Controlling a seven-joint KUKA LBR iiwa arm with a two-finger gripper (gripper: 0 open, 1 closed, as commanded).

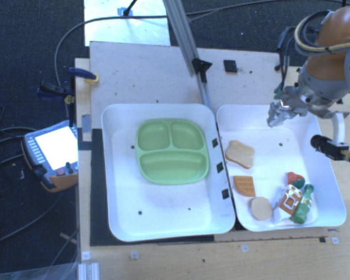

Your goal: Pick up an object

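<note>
green bottle (302,205) | beside printed carton (289,199), writing unreadable | right bin (332,179)

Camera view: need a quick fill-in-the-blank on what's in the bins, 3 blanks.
1. The green plate lies in the ____ bin.
2. The toast lies in the ____ bin.
3. The gripper hangs over the right bin's ____ edge.

Missing words: left; right; far

The arm (332,51) is grey with a glossy orange rounded band above the wrist. Black and pale cables loop beside that band. The gripper (278,115) is grey metal, small and blurred.
</note>
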